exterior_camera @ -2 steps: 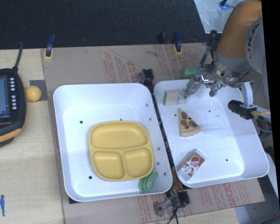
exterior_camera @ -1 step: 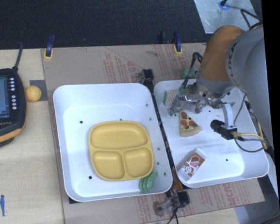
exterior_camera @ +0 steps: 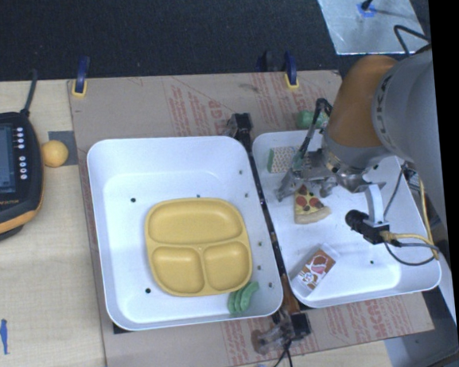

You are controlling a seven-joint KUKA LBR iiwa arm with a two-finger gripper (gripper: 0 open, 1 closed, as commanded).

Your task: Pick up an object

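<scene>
Gripper (exterior_camera: pixel 303 182) hovers above pizza slice (exterior_camera: pixel 310 205) in right white bin (exterior_camera: pixel 413 278).

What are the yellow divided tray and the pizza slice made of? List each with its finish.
Yellow three-compartment tray: looks like moulded plastic, smooth with a soft sheen; one even colour and rounded edges suggest it.
Small pizza slice toy: probably plastic or rubber, matt; flat colours, too small to tell for certain.
</scene>
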